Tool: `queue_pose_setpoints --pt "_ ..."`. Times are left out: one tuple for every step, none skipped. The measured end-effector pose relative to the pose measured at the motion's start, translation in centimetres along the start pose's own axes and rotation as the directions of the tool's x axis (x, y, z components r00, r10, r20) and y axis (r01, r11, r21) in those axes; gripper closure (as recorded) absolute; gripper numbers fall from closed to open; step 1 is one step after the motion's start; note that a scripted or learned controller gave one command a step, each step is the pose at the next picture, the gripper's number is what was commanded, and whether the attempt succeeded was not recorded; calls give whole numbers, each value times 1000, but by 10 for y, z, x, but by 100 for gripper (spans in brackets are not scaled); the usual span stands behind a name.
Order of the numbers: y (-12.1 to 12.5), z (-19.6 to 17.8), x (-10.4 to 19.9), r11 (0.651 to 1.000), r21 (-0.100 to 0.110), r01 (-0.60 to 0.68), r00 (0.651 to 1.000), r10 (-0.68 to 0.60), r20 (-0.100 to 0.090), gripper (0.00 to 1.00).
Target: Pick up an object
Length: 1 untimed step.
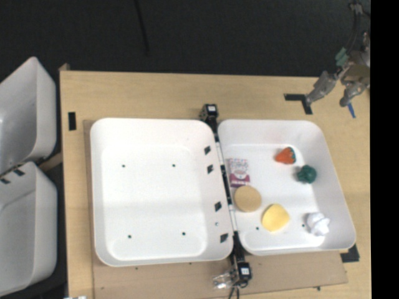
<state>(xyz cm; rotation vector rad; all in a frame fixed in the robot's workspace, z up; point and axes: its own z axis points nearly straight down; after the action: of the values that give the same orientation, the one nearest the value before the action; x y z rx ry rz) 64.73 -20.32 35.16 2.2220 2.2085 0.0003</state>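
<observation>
The right bin [324,143] holds several small objects. A red and orange piece [285,156] lies near its far right side, with a dark green lump [306,174] just below it. Near the front are a yellow round object [275,217] and a white crumpled thing [317,224]. A tan disc [247,199] and a pink and white packet [238,170] lie by the divider. My gripper [335,92] hangs above the bench beyond the right bin's far right corner, well away from every object. Its fingers are spread with nothing between them.
The left bin [100,192] sits beside the right one on the tan bench [143,95]. Small clamps [209,111] hold the bins at the back and front of the divider. White containers [22,111] stand at the left edge.
</observation>
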Motion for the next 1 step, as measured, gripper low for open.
queue_pose_setpoints --pt "-107 155 -28 1000 26 -2 1000 2 -10 0"
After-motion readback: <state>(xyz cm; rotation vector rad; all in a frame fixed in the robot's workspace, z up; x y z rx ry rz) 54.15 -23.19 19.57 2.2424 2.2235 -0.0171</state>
